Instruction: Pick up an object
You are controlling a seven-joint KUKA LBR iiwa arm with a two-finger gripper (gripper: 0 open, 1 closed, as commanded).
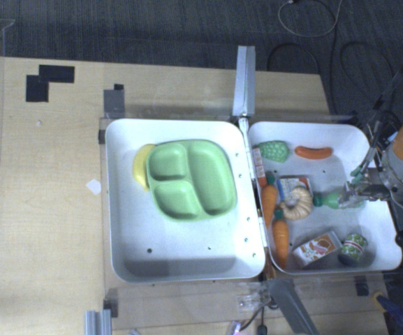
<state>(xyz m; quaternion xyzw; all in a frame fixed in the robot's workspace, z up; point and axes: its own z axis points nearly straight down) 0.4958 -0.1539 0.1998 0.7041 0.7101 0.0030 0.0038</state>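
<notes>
Nearest the camera, a small carton (316, 248) and a can (355, 248) lie along the right bin (383, 236) at its 6 o'clock edge. At 3 o'clock the gripper (349, 198) hangs low over a green bottle (329, 200); whether its jaws are wide or closed I cannot tell. Likely the approach step: next, descend and close across the bottle, whose long axis runs 9-to-3.

I am logging, off-task:
- a wooden bench (47, 208) lying under both bins;
- black tape patches (47, 81) sitting at its far left;
- a grey metal post (244, 82) standing behind the seam between the bins;
- a smaller bracket (114, 102) standing near the left bin's far corner;
- a black cable (313, 19) looping over dark carpet (117, 12) beyond the bench.
</notes>
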